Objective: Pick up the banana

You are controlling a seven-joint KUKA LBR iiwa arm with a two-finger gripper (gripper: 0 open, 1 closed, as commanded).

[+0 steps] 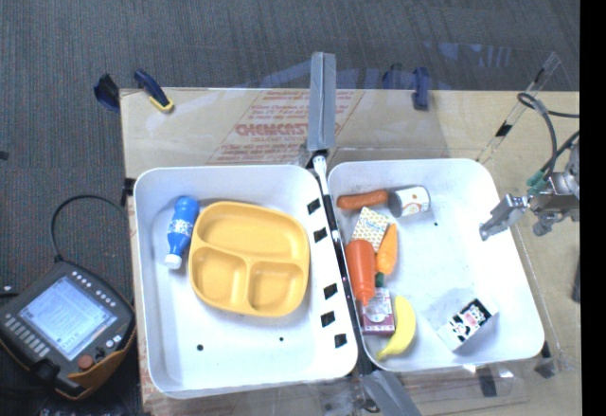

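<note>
Small curved yellow plastic toy banana [403,328] lies in the right white bin [492,310], near edge, touching the pink carton [378,315]. Likely light, stiff, smooth and slippery; best pinched across its mid-curve. Gripper [516,212] hovers at the bin's right rim; jaw state: cannot tell.

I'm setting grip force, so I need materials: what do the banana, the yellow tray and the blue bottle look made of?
The banana looks like smooth moulded plastic, a toy: even yellow, no spots. The yellow tray seems hard plastic with a slight sheen, its compartments moulded in. The blue bottle also looks plastic, with a white cap; the picture is too coarse to be sure.
</note>
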